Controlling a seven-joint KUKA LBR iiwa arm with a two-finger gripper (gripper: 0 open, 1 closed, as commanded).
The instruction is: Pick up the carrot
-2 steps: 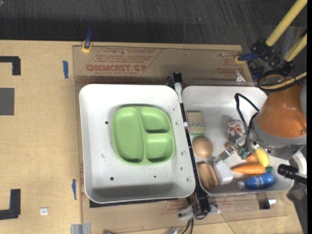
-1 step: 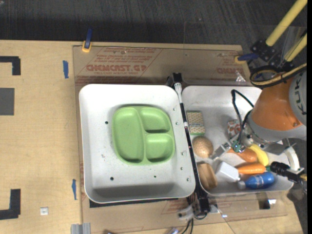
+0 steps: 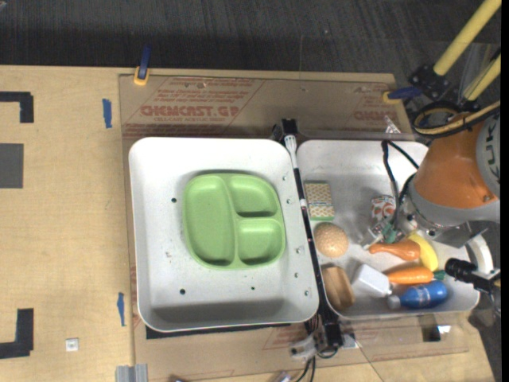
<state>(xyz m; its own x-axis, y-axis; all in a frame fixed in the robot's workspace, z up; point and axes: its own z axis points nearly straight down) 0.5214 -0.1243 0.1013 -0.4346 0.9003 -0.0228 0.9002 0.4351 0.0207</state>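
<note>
Carrot (image 3: 395, 251): right bin (image 3: 350, 156), touching yellow fruit (image 3: 428, 253) (crowded).
Gripper (image 3: 398, 228): just above; finger state impossible to tell.
Approach: descend straight, centre on carrot, avoid neighbours.

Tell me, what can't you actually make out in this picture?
- Gripper: hidden under the arm's orange band in the camera view.
- Right bin: its right part is covered by the arm.
- Small printed item: too small to identify.
- Two orange pieces: too blurred to say which is the carrot.
</note>
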